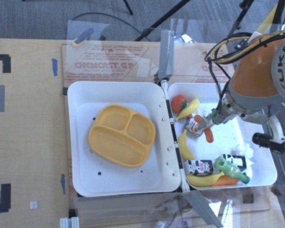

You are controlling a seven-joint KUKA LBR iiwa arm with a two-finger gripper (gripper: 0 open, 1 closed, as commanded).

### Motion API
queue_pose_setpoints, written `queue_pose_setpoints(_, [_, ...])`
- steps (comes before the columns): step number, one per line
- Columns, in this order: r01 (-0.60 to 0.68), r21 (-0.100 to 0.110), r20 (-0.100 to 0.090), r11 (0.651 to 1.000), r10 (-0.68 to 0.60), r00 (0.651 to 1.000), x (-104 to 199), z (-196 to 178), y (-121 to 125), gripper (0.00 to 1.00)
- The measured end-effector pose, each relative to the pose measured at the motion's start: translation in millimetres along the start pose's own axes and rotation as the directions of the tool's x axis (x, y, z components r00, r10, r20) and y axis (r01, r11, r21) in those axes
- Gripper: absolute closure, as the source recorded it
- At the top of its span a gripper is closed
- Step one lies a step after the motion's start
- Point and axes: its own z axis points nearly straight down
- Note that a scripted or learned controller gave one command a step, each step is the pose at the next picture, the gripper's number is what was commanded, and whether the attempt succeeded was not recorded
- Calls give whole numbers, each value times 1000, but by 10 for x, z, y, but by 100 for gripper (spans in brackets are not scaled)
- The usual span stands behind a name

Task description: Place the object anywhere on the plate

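A wooden table [28,141] over grey carpet carries two white bins, with black tripod legs crossing at twelve o'clock.

The left bin [80,103] holds a yellow divided plate [122,135]. In the right bin [261,170], the tool [210,121] sits low at the pile's centre; whether it is parted or gripping I cannot tell. Just at its nine o'clock lies a small carton [194,126], with a tomato [178,101] at eleven, a banana [184,146] at seven and a green toy [232,168] at five.
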Motion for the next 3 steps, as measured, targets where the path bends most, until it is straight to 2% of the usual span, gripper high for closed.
queue_pose_setpoints(1, [139,-5,1,990,-139,990,639,-2,515,100])
queue_pose_setpoints(2, [103,-4,1,995,-103,995,652,-340,522,100])
queue_pose_setpoints(3, [44,-3,0,999,-44,999,1059,-151,1130,100])
